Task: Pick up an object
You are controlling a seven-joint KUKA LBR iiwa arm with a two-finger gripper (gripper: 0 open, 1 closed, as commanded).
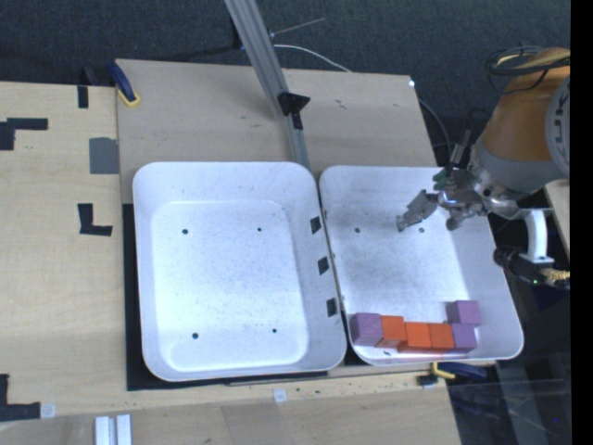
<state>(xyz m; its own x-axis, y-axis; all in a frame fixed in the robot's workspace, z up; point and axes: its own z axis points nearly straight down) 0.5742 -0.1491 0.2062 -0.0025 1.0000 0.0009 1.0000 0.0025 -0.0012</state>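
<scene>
Gripper [414, 213] hanging over the right bin's [389, 188] far half, nothing between its fingers; open or clenched, can't tell. Purple and orange blocks [417, 330] sitting along the near wall.

I see the grey two-finger gripper [414, 213] hanging over the right shallow white bin [371, 193], toward its one o'clock; purple and orange foam blocks [417, 333] lie along its six o'clock wall.
</scene>
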